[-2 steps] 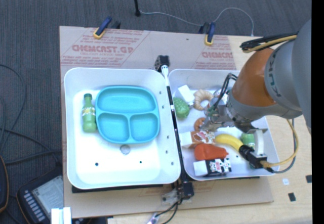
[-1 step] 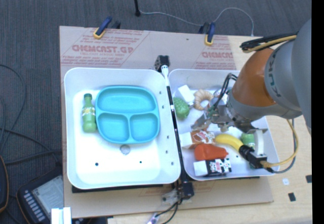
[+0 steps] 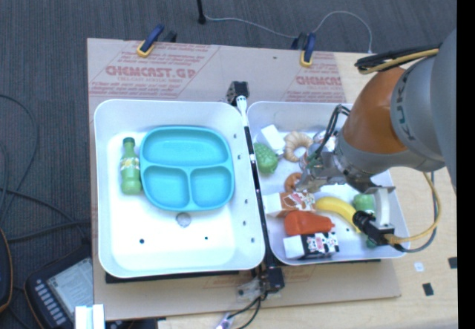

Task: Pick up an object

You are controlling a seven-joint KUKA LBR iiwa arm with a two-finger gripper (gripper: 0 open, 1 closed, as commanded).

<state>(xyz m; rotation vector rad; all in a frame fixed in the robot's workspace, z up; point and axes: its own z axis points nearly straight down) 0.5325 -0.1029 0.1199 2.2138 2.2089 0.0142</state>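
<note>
We see the gripper (image 3: pixel 308 175) low in the right bin (image 3: pixel 386 249), right of frame centre, over toys beside a banana (image 3: pixel 335 208); we cannot tell its opening or hold. Left bin (image 3: pixel 148 249) holds a blue tray (image 3: pixel 185 168).

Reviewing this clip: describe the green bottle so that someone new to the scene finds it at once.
Start at the left white bin, which holds a blue divided tray. The green bottle lies along that tray's left side, cap pointing to the bin's far edge. It is the one green thing in that bin, with a yellowish label around its middle.
</note>
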